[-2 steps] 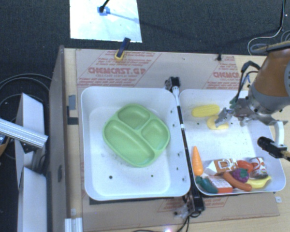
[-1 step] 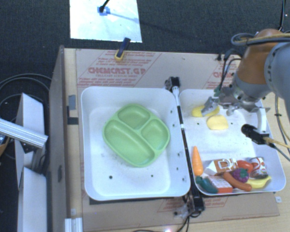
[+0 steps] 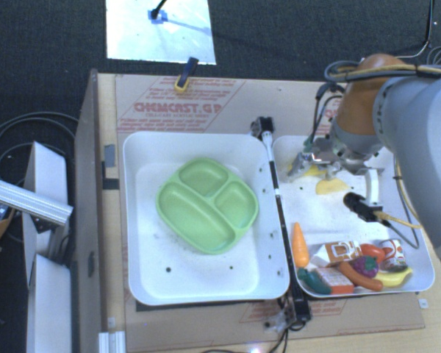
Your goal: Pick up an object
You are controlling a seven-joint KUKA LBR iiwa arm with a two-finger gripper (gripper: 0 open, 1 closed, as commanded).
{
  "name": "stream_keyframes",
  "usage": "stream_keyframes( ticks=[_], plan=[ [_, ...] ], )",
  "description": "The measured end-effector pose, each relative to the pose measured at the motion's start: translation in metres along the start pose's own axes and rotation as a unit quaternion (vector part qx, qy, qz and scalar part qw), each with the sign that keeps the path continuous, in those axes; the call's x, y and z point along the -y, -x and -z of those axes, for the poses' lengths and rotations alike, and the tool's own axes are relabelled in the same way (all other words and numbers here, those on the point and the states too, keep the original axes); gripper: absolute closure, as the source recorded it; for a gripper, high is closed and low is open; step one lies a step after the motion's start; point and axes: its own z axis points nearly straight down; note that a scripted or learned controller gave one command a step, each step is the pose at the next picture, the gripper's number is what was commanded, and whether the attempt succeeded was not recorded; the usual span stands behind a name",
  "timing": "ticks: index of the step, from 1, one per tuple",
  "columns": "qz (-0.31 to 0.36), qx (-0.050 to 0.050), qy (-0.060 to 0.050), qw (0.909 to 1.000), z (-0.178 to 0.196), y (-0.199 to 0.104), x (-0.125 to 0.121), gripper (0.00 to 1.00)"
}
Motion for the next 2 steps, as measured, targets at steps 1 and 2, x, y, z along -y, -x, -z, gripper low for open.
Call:
stream_keyframes(
  ticks=[1,2],
  plan=[
    [-0.004,-0.004,-0.015,0.9999,-0.005,0.029,-0.014,0.00],
    [-0.004,-0.004,-0.014,0.9999,-0.006,0.054,-0.013,0.00]
  ],
)
